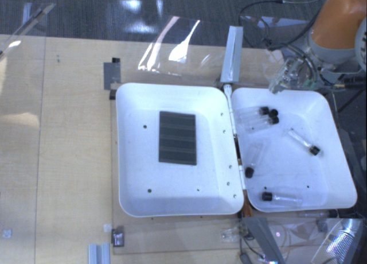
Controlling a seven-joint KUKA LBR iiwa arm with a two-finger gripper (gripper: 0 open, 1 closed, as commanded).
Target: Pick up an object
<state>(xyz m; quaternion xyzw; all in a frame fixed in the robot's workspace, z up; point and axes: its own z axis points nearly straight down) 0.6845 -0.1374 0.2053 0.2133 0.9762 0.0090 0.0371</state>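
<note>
Several clear vials with black caps lie in the right bin [335, 142]. Two vials [259, 116] sit side by side near its back left. One vial [303, 142] lies slanted in the middle, another vial [252, 158] rests by the left wall, and one vial [281, 198] lies along the front. My gripper [285, 78] hangs over the back rim of the right bin, above and behind the pair of vials. Glare and clear parts blur its tip, so I cannot make out anything in it.
A dark grey ribbed block [177, 138] lies flat in the middle of the left bin [132, 159]. A grey metal post [232, 53] stands behind the gap between the bins. Cables run behind the arm at the back right.
</note>
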